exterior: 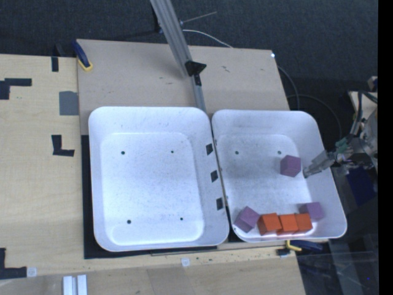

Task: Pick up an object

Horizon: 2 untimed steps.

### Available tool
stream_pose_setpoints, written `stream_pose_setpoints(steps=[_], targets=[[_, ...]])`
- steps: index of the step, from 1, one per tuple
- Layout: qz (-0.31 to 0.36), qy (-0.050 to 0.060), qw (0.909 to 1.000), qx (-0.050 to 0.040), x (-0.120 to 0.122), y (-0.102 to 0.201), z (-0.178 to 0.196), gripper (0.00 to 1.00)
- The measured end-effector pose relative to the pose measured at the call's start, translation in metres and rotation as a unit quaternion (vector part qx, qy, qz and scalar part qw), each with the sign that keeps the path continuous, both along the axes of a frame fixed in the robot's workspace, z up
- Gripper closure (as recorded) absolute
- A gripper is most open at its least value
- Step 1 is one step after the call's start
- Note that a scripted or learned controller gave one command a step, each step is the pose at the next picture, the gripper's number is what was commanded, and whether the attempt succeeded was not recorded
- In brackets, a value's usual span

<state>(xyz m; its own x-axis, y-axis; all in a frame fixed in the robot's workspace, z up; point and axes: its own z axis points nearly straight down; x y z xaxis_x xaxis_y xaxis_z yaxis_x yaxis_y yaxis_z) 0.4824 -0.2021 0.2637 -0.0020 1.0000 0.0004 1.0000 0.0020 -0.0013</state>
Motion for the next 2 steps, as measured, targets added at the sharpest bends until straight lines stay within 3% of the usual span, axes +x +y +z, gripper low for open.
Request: stream_pose_setpoints(steps=[1, 2], targets=[[0.001, 0.002, 1.0, 0.0, 0.074, -0.006, -0.151, 0.0], [0.002, -0.002, 1.0, -0.0003, 0.161, -0.005, -0.173, 0.0]])
